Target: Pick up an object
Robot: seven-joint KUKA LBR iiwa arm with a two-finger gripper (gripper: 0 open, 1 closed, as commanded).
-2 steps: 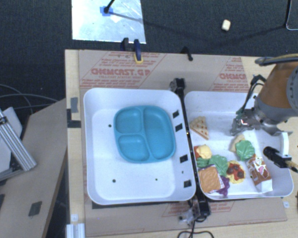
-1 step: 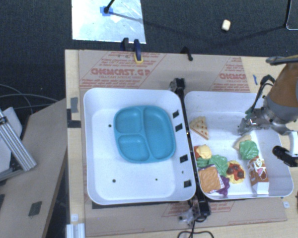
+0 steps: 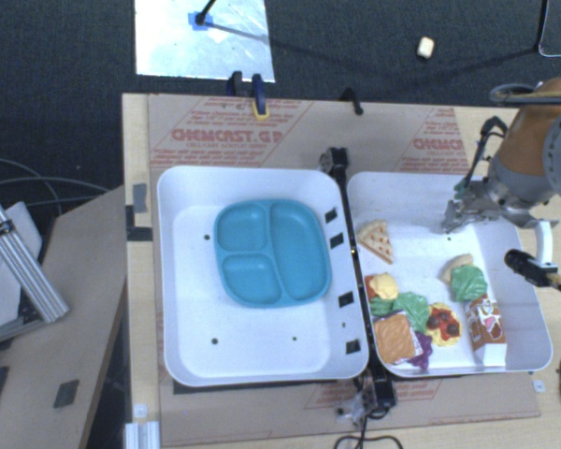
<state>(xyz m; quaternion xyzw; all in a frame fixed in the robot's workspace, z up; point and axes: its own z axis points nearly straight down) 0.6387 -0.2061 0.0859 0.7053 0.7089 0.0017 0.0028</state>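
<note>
Bench with 2 white bins [image 3: 262, 368], claw [image 3: 456, 219] over right bin, finger state unclear, toy food [image 3: 421, 316] overlapping

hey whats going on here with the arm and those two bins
A KUKA arm reaches in from the right, and its gripper hangs over the upper part of the right bin. Nothing shows between its fingers. Toy food lies loose below it: a pizza slice, a green piece and a small carton. The left bin holds a blue divided plate.
</note>
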